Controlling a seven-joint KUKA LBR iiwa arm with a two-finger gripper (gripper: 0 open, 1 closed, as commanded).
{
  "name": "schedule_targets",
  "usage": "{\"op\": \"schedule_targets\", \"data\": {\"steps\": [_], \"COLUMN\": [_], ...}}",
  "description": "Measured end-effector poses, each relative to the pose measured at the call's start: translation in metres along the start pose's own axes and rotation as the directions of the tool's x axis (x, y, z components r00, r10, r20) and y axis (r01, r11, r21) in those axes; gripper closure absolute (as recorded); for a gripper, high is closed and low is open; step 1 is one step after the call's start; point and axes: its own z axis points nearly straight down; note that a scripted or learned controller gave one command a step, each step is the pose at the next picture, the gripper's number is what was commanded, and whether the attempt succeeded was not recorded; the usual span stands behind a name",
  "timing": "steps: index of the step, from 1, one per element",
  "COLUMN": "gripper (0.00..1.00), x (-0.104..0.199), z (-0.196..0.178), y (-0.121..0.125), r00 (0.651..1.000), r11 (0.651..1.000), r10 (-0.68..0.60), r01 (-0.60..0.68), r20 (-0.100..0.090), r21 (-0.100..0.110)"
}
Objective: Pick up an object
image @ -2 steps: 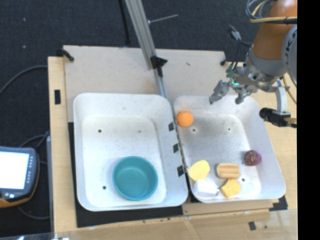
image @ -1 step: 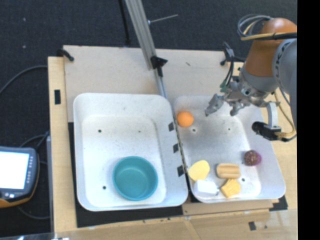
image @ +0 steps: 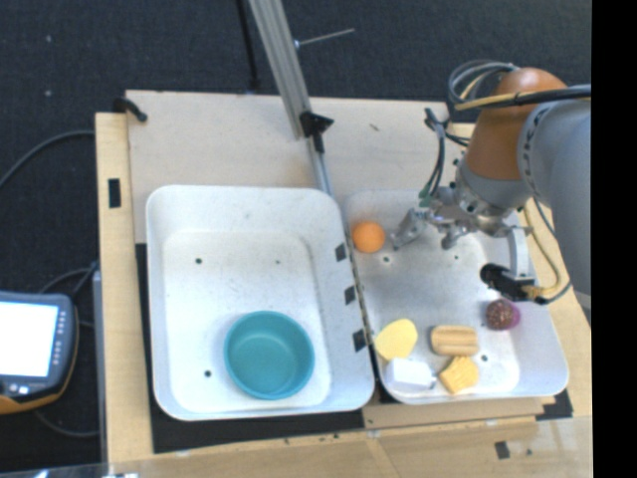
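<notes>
My gripper (image: pixel 428 233) hangs over the back of the right bin (image: pixel 542 361), open, with nothing between its fingers. An orange ball (image: pixel 368 237) lies just to its left, against the bin's left wall, apart from the fingers. Toward the front of the same bin lie a yellow rounded piece (image: pixel 396 339), a tan roll (image: pixel 454 341), a white block (image: pixel 409 372) and a yellow-orange wedge (image: pixel 459 374). A dark red ball (image: pixel 502 315) sits near the right wall.
The left bin (image: pixel 179 217) holds a teal bowl (image: pixel 269 355) at its front. A grey metal pole (image: pixel 284 58) slants down to the bench between the bins' back corners. A small screen (image: pixel 30 342) stands off the bench at left.
</notes>
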Motion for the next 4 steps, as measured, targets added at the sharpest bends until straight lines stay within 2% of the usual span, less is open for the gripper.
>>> {"op": "schedule_targets", "data": {"steps": [1, 2, 4], "gripper": [0.00, 1.00, 1.00], "x": [-0.001, -0.002, -0.001], "z": [0.031, 0.017, -0.111], "y": [0.000, 0.001, 0.008], "r00": [1.000, 1.000, 1.000], "r11": [1.000, 1.000, 1.000], "r10": [0.001, 0.004, -0.003], "r01": [-0.001, -0.004, 0.003], "r20": [0.001, 0.001, 0.001], "r21": [-0.002, -0.007, -0.013]}}
